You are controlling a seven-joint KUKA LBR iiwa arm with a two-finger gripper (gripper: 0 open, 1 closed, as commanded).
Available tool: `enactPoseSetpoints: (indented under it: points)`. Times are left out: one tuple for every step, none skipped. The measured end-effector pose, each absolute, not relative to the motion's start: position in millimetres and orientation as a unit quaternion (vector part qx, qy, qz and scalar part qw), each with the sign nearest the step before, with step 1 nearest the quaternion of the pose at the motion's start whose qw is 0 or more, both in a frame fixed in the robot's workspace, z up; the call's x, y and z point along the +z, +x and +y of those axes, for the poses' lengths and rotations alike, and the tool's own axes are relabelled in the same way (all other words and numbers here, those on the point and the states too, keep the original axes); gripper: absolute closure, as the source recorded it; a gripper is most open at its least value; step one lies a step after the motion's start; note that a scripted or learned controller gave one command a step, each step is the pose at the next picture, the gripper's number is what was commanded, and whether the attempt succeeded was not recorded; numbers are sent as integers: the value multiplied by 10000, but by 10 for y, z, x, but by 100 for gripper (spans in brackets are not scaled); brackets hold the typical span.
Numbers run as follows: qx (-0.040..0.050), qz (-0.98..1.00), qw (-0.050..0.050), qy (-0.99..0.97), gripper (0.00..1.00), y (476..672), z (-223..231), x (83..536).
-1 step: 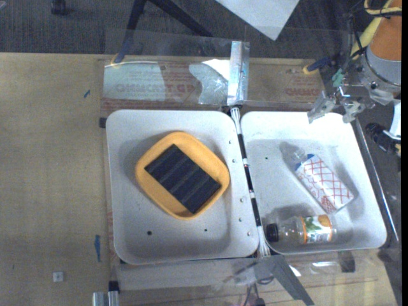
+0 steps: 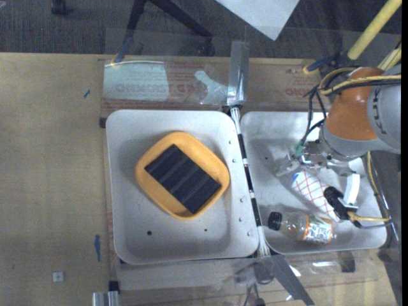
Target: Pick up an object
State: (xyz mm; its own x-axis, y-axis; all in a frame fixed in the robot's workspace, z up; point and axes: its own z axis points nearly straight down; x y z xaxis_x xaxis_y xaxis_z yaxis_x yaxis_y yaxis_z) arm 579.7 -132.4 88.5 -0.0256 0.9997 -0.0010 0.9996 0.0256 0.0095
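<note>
The wooden bench [image 2: 44, 171] carries two shallow white bins set side by side, their inner edges touching along a seam of small clips. The left bin [image 2: 127, 234] holds one thing, a rounded yellow-orange tray with a dark ribbed panel [image 2: 182, 178] on its top, lying tilted at a diagonal near the middle of that bin. The right bin [image 2: 268, 129] is where the arm [image 2: 357, 116] works: it reaches in from the right, grey with its orange band showing above the wrist, and black and yellow cables loop about it. Below the wrist the gripper [image 2: 299, 164] hangs over the upper middle of the right bin, among a tangle of metal and wire; whether it is spread or pressed together cannot be told from here, and nothing can be made out between its tips. Just below and right of it lies a white object with a red cross-hatch pattern [image 2: 310, 190]. Near the front wall of the same bin a clear plastic bottle [image 2: 305, 227] with a black cap and an orange label lies on its side, cap toward the seam.
</note>
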Motion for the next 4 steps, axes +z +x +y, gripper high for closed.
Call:
enactPoseSetpoints:
  points:
    - [27, 7855, 30, 6189, 0, 5429, -1451, 886]
    - [37, 7847, 65, 6198, 100, 5444, -1468, 993]
    - [37, 7848, 63, 6197, 0, 5444, -1468, 994]
    - [18, 7489, 27, 6626, 0, 5723, -1504, 882]
